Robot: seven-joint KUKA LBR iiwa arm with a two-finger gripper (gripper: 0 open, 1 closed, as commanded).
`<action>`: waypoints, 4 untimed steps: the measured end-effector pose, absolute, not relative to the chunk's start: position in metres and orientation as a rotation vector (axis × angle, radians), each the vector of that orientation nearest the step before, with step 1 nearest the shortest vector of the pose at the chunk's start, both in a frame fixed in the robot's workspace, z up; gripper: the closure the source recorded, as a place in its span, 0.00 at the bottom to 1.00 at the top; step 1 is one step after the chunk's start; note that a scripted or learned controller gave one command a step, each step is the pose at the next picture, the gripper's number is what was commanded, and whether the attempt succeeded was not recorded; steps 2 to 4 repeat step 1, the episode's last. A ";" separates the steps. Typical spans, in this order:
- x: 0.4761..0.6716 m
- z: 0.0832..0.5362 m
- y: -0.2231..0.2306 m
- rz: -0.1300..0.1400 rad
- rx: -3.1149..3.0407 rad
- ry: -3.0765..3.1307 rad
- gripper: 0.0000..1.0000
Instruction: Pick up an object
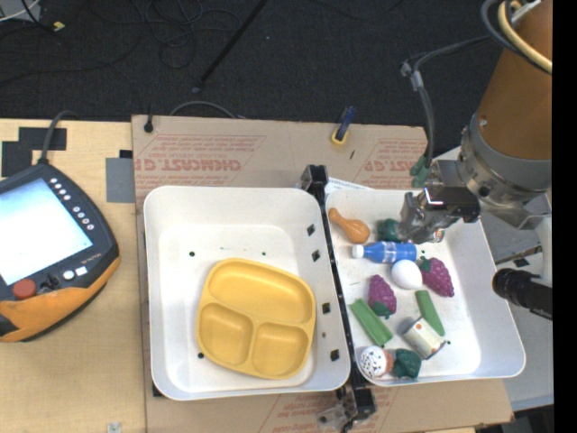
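The gripper (pixel 422 226) hangs near the right bin's (pixel 505 350) back edge, jaw state unclear; it should descend squarely over the blue bottle (pixel 386 253).

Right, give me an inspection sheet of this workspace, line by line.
Surface: bench bearing two white bins on cardboard.
Job's things: right bin holds toy food: blue bottle, white egg, two purple grape bunches, green pieces, a small can.
Clutter: yellow divided plate in the left bin.
Grippers: gripper low over the right bin's far side, above the bottle.
Cables: black cables on the dark floor behind.
Surroundings: teach pendant at left.
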State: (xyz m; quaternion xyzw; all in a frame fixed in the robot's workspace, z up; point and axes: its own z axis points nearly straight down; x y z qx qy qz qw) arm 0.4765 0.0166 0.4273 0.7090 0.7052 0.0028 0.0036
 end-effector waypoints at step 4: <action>0.476 0.477 0.096 0.005 2.212 2.231 1.00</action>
